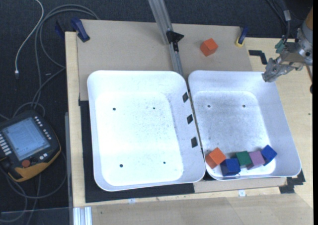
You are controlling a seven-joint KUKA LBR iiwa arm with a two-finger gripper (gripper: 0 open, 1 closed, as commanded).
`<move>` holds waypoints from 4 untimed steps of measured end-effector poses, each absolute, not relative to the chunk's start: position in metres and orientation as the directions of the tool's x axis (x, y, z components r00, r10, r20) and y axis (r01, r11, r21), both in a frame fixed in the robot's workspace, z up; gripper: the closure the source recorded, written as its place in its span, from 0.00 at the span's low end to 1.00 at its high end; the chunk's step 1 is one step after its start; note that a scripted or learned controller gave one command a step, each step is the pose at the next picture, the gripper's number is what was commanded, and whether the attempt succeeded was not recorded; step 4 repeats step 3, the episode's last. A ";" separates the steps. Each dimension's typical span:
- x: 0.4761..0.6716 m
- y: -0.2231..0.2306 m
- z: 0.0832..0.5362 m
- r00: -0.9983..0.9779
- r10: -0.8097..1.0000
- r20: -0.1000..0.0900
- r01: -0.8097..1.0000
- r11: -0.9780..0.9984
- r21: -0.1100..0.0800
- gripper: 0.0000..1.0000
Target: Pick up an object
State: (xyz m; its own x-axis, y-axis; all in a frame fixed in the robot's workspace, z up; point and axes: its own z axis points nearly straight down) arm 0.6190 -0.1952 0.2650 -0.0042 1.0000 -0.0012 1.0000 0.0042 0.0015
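Observation:
Several small blocks lie in a row along the near wall of the right bin: an orange block, a dark blue block, a green block, a purple block and a blue block. My gripper hangs over the far right corner of that bin, well away from the blocks. I see no object at its tip.
Another orange block sits on the bench board behind the bins. The left bin lies beside the right one. A metal pole slants up from between the bins' far edges. Blue clamps hold the board's far corners.

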 end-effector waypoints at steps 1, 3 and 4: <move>0.662 -0.100 0.198 -0.009 1.000 0.005 1.000 0.009 -0.005 1.00; 0.625 0.047 0.247 -0.010 1.000 0.004 1.000 0.010 0.004 1.00; 0.625 0.047 0.247 -0.010 1.000 0.004 1.000 0.010 0.004 1.00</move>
